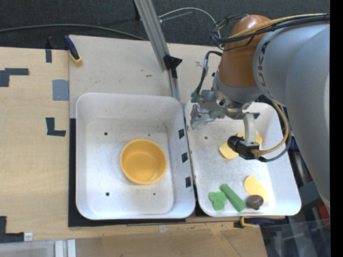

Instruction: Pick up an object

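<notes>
Camera view: gripper [199, 116] above flat yellow piece [229, 151].

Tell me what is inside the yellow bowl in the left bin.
The yellow bowl sits alone in the left bin; its visible inside is bare yellow, with nothing in it. Its near wall hides a thin strip of the floor.

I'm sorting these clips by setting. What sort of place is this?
Probably a robotics lab bench set up for grasping trials: a large grey arm reaches over two white bins, which hold a yellow bowl and small toy-like pieces, with tape marks on the wooden benchtop.
</notes>
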Robot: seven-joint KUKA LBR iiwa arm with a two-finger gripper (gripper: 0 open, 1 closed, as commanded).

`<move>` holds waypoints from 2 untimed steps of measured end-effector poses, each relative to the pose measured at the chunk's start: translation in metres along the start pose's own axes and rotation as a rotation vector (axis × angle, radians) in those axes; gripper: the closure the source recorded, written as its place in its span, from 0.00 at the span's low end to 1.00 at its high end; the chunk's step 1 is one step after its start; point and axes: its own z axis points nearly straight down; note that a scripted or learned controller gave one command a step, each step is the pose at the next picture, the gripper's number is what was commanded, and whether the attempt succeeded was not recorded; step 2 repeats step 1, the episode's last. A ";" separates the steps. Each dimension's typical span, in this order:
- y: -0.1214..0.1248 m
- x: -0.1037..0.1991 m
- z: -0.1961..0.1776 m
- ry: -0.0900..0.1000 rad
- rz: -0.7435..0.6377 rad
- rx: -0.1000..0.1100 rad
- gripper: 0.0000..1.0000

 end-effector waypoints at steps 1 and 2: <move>0.016 0.047 0.006 0.000 0.001 0.000 1.00; 0.016 0.047 0.006 0.000 0.001 0.000 1.00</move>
